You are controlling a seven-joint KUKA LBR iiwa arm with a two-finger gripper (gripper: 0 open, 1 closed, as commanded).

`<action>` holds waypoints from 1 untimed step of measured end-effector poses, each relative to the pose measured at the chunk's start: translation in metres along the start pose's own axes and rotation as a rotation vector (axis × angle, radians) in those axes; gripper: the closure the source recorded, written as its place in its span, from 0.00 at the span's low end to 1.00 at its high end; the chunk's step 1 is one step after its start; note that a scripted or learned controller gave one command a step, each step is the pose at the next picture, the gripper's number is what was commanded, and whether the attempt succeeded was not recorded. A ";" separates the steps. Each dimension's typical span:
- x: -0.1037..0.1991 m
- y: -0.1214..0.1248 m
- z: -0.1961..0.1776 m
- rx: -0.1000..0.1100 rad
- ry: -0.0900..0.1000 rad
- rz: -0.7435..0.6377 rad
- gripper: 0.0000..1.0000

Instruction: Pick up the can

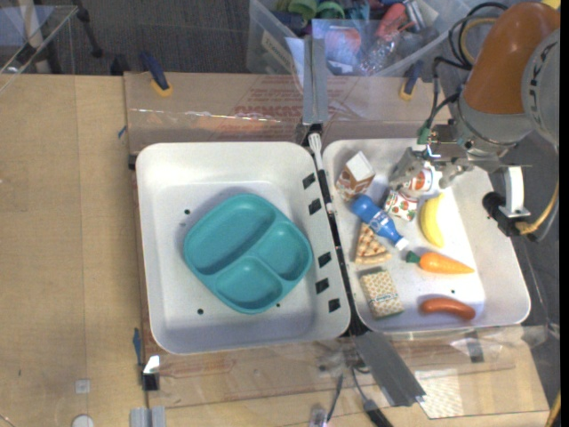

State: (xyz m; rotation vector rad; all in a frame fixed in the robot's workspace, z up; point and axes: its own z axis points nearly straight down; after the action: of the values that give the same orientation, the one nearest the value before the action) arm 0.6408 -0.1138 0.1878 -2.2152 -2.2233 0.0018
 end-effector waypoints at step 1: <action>-0.080 0.025 0.054 -0.004 -0.003 0.162 0.00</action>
State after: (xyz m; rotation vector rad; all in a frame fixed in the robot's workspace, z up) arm 0.6662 -0.1932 0.1337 -2.3908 -2.0404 0.0010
